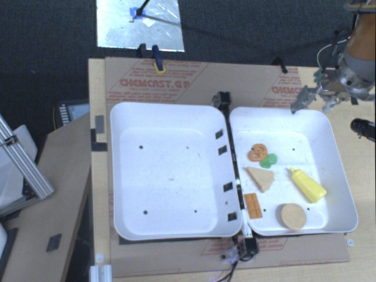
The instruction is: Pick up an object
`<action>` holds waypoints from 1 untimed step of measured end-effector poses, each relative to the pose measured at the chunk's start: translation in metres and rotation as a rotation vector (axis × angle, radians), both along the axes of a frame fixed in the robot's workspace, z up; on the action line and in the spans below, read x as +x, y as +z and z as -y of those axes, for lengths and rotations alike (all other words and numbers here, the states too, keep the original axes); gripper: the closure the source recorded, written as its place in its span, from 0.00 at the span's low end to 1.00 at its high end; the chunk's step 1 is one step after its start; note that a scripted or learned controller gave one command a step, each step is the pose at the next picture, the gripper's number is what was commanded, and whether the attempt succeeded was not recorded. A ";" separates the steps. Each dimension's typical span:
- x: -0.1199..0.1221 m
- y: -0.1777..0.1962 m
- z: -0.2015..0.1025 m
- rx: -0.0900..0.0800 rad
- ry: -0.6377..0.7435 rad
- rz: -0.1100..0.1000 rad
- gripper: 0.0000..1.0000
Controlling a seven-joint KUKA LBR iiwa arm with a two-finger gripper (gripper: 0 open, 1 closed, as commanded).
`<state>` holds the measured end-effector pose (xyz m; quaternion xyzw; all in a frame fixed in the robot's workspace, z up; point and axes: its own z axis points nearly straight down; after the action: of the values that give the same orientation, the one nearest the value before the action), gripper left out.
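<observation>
Two bins, fingers spread above right rim.

six items in right bin, seemingly

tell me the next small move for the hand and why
Probably bring the hand forward and down toward the yellow bottle. The hand hangs above the right bin's far rim, holding nothing, while every object lies nearer the front; the bottle sits apart from its neighbours.
</observation>
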<state>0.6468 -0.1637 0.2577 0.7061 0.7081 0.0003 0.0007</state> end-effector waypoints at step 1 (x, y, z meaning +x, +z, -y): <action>-0.045 -0.107 -0.035 0.003 -0.001 -0.008 0.00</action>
<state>0.6017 -0.1289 0.1503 0.7065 0.7077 -0.0012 -0.0032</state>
